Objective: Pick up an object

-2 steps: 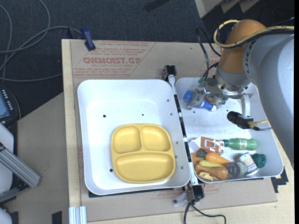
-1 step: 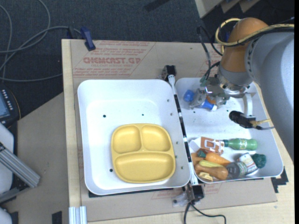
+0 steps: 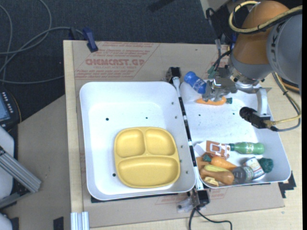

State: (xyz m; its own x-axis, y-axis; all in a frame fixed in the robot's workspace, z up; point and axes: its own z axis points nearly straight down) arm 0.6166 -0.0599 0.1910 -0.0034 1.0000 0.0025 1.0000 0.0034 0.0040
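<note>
My gripper [image 3: 214, 94] hangs low over the far end of the right bin [image 3: 218, 126], directly above a flat orange item [image 3: 218, 102] that lies on the bin floor. It looks to be touching or nearly touching that item. A blue object [image 3: 194, 82] sits just to its left, in the bin's far left corner. Several more items are piled at the near end: a green bottle [image 3: 247, 148], a carrot [image 3: 221, 163], a small jar [image 3: 253, 167] and a white-and-orange packet [image 3: 218, 149].
The left bin [image 3: 120, 102] holds a yellow divided plate [image 3: 146, 157] in its near half. A black part with a cable [image 3: 250, 115] hangs over the right bin's right side. The arm's orange band [image 3: 256, 32] looms over the far right corner.
</note>
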